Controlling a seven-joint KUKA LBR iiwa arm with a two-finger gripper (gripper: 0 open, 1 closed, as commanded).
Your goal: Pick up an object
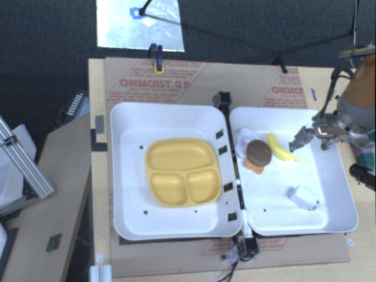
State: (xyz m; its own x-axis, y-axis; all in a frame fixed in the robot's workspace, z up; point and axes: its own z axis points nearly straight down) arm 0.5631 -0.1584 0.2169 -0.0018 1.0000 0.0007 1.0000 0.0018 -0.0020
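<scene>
1. At the far left, a grey panel (56,175) and an aluminium rail (23,163) lie beside the worktop (97,87), which carries a brown sheet printed with red lettering.
2. The left bin (126,122) sits on that sheet and holds a yellow divided tray (179,172), with one wide compartment at the back and two smaller ones at the front. The tray lies flat near the middle of the bin.
3. A black strip with clips (229,157) runs between the two bins, which sit side by side.
4. The right bin (335,204) holds several small things. Toward its back left lies a clear crumpled wrapper (242,137), and just beside it a round brown disc (258,151) rests on an orange piece (254,166).
5. A yellow banana (280,148) lies just right of the brown disc, slanting from upper left to lower right, its lower end pointing toward the end effector.
6. A small white block (302,197) lies nearer the front of the right bin, well apart from the other things.
7. The end effector (301,140) hangs over the right bin, reaching in from the right, with its tip just beside the lower right end of the banana. Nothing shows between its fingers, and I cannot tell whether they are spread or closed.
8. The grey arm (358,119) with its orange band stands at the right edge.
</scene>
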